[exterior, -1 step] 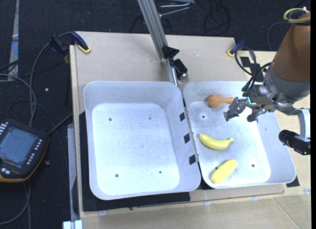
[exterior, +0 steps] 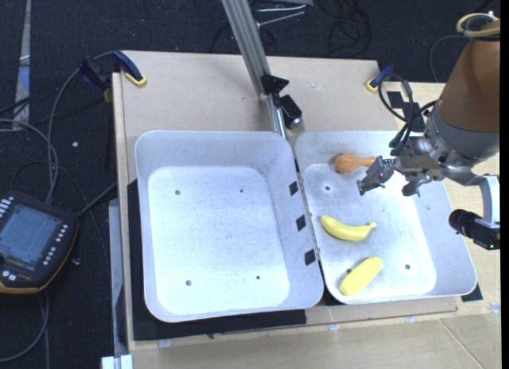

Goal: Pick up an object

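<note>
Three objects lie in the right bin (exterior: 445, 276). At the bin's back sits an orange-brown rounded piece with a short handle (exterior: 350, 162). A yellow banana (exterior: 347, 228) is in the middle, and a yellow oblong piece (exterior: 360, 275) lies near the front. My gripper (exterior: 391, 184) hangs over the back half of this bin, just right of the orange-brown piece and above the banana. Its dark fingers (exterior: 371, 179) are spread apart, open, with nothing between them.
The left bin (exterior: 159, 153) adjoins the right one, with black clips (exterior: 302, 223) along the shared rim. A slanted metal bar (exterior: 253, 49) with a clamp ends at the back between the bins. A handheld pendant (exterior: 28, 240) lies on the floor to the left.
</note>
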Tool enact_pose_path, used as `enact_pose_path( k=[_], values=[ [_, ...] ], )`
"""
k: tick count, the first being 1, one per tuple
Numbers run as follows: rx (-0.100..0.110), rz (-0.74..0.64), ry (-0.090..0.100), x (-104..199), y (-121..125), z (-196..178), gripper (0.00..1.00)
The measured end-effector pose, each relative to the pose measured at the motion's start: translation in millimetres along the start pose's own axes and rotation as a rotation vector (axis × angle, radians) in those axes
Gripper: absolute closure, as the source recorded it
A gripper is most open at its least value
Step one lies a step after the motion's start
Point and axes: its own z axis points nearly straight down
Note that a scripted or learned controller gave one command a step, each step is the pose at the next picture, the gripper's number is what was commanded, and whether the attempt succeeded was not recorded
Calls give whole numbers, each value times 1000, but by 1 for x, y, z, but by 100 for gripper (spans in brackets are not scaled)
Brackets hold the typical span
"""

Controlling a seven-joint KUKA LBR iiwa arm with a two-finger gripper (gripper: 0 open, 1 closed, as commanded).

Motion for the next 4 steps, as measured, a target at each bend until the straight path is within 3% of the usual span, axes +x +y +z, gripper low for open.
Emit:
enact_pose_path(
  k=[3,4],
  values=[
    [4,0,1,-3,-4,129,0],
    [0,0,0,-3,-4,117,100]
  ],
)
